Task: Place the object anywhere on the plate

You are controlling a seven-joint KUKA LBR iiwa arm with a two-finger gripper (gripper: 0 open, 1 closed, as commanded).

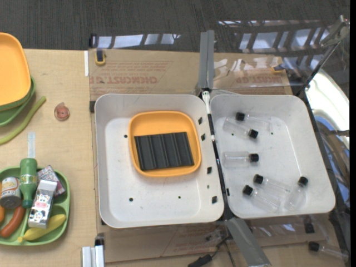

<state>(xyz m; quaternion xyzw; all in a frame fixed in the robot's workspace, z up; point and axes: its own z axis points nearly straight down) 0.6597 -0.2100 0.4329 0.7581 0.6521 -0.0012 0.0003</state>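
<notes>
Nearest, at the bench's [67,149] left front corner, a green sectioned tray [62,216] crowded with toy food: a green bottle [28,178] upright, a small can [8,188] beside it, a white carton [40,206], a yellow banana [49,226] along the front rim and a red sausage [12,221] at the left. To the right of that, two shallow white bins set side by side and touching along their inner walls. In the left bin [114,204], bare white floor along the front, then an orange plate [164,121] toward the back half. Flat on that plate, a black ridged block [165,151], square to the plate's sides, wholly inside the rim and covering much of the plate's floor. In the right bin [320,204], six clear vials with black caps, loose on their sides: three near the front, namely one front vial [247,191], a second [258,179] just behind it and a third [302,181] apart to the right; one mid vial [253,158]; two toward the back [253,133], well apart from the front group. Under both bins, flattened cardboard [144,74] with printed lettering. Farther back on the left, a small pink disc [62,112] alone on the bench, and an orange dish [11,65] stacked on a green one at the left edge. Farthest, at the back right, a metal rack [278,38] against dark floor.
</notes>
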